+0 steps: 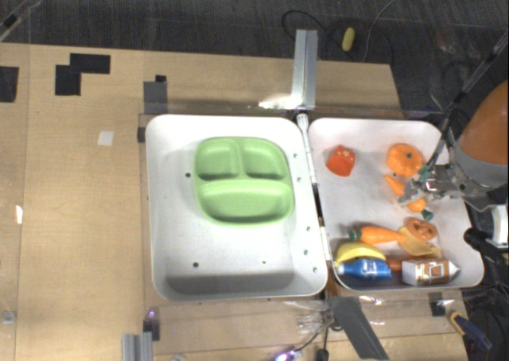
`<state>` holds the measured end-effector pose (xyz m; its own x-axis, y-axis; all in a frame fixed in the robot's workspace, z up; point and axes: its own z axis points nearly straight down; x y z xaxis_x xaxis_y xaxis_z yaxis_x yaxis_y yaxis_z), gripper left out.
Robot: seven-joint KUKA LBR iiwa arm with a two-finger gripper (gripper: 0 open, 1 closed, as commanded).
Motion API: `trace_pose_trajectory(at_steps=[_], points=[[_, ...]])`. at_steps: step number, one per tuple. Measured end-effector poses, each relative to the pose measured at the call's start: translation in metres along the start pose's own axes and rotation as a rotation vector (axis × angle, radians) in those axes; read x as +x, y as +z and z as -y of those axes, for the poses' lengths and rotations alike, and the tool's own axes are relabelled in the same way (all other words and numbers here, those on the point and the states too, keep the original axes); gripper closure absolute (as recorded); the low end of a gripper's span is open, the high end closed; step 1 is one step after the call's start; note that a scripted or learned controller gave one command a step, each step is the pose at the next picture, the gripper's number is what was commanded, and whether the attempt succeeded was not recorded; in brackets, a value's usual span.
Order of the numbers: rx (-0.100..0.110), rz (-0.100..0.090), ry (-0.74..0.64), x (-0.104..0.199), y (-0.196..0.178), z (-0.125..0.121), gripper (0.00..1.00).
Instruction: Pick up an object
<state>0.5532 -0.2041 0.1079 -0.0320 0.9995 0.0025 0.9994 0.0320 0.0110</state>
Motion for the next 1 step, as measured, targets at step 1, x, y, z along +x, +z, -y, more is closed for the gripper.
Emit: trace_pose_trajectory(at_steps=[1], points=[[0.006, 0.001, 0.092, 0.0755, -0.0941, -0.0521, 1.00]])
